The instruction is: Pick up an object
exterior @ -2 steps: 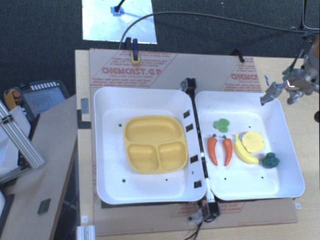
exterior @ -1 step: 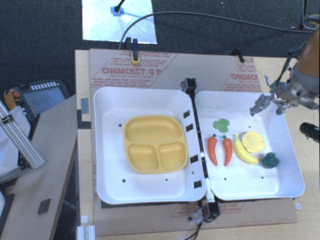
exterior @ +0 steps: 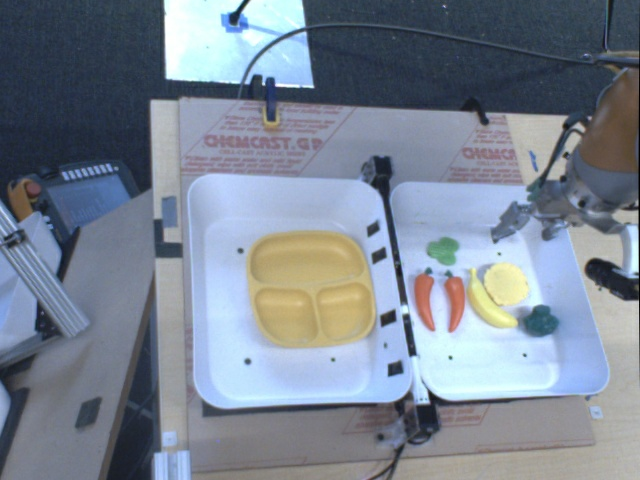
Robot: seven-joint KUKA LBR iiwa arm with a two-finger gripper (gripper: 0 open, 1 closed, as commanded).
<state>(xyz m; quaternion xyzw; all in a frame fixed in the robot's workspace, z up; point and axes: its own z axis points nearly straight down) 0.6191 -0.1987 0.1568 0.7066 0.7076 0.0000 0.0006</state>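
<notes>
My two-finger gripper (exterior: 530, 224) hangs released at the frame's right, over the right shallow white bin (exterior: 575, 363); yellow plastic banana (exterior: 490, 305) lies below.

A dark speckled carpet floor (exterior: 80, 58) lies under the pale wooden bench (exterior: 165, 118), with a shiny square metal sheet (exterior: 238, 26) on it behind, a thin black cable (exterior: 430, 36) crossing, and a light-brown side table (exterior: 85, 298) at left.
</notes>
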